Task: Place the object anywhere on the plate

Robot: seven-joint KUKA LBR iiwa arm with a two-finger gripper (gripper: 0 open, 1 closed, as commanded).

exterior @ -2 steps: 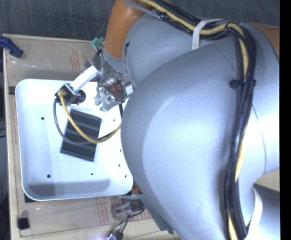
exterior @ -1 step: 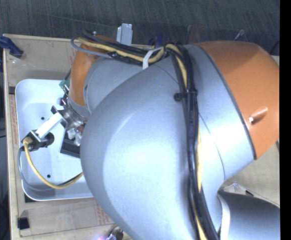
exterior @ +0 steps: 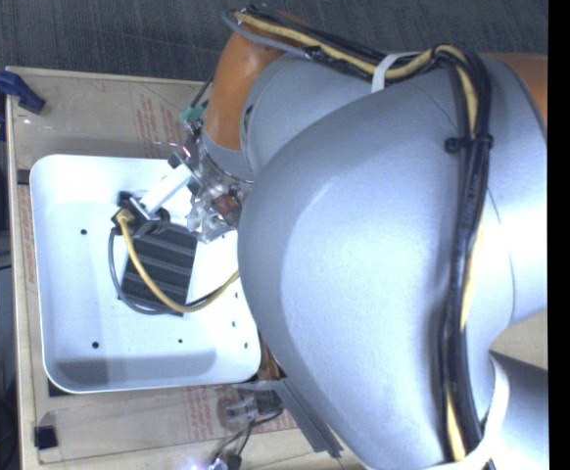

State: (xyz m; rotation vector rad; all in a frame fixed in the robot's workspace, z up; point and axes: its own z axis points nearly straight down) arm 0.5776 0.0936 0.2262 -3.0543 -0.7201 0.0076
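My grey arm (exterior: 383, 262) covers most of the view. My jaws hang over the shallow white bin (exterior: 70, 262) on the wooden worktop (exterior: 99, 106); their state: cannot tell. Object and plate: hidden, cannot locate.

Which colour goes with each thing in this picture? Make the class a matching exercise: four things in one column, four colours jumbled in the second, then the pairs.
Things
1. bin
2. band above the arm's wrist
3. clamp at the bench's top left corner
4. cable looping in the bin

Colours
A. blue
B. yellow
C. white
D. orange

Pairs: 1-C, 2-D, 3-A, 4-B
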